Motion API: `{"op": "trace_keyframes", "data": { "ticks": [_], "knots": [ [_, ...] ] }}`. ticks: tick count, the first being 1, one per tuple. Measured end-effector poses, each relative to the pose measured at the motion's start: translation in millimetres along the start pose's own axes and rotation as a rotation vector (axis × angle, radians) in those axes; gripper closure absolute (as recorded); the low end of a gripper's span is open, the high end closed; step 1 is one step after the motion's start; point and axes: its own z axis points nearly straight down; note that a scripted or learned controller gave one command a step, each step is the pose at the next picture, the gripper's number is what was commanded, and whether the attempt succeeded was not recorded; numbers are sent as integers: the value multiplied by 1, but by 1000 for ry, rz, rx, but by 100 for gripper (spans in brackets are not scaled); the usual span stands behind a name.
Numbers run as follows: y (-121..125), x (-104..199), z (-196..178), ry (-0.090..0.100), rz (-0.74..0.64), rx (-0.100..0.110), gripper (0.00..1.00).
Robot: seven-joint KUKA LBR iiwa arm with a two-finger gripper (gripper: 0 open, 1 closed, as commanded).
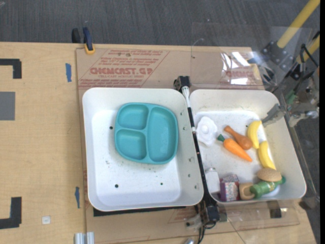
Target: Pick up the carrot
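Carrot (236,148) not picked yet, lying loose in right bin (231,101).
Pincer (278,112) near bin's right rim (open or closed: can't tell), apart from carrot; whole grasp left.

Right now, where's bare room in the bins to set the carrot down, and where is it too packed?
Left bin: bare floor all round the teal divided plate, widest along the near edge. Right bin: bare strip along the far wall, above the white piece. Crowded: the carrot, drumstick, two bananas and the near-right corner pile.
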Motion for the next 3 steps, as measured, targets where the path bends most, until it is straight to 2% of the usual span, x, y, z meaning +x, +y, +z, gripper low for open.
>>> {"op": "trace_keyframes", "data": {
  "ticks": [1, 2, 3],
  "knots": [
    [-1, 70, 134, 3, -91, 7, 0],
    [-24, 75, 149, 0, 106, -13, 0],
    [-23, 70, 137, -10, 110, -21, 100]
  ]
}}
